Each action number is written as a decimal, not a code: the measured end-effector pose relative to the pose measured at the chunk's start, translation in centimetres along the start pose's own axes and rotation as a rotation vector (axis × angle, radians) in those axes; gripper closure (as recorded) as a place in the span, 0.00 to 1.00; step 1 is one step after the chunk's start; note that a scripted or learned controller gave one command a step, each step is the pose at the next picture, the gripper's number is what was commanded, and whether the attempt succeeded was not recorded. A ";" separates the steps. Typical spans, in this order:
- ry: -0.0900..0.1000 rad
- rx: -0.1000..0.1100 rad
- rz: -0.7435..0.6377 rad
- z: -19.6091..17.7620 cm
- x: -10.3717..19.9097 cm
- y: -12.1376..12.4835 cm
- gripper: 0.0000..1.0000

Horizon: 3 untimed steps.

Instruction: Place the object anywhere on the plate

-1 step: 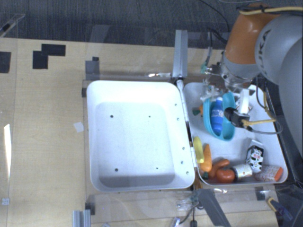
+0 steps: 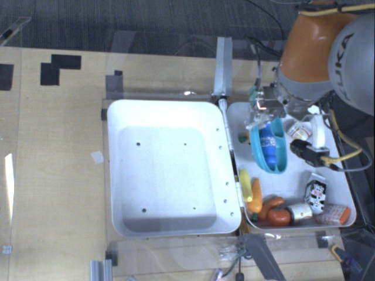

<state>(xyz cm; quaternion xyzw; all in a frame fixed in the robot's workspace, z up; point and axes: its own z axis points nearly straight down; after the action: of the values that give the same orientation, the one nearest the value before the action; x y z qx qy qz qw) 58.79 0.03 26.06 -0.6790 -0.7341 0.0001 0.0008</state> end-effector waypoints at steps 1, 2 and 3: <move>-0.002 -0.002 -0.158 -10.9 -3.8 -5.8 1.00; -0.001 0.000 -0.540 -3.6 5.5 -6.5 1.00; -0.001 0.000 -0.415 -8.2 6.1 -4.7 1.00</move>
<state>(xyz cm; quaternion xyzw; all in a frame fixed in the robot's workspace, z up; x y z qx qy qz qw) 53.60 5.77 34.22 -0.5130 -0.8584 0.0004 0.0006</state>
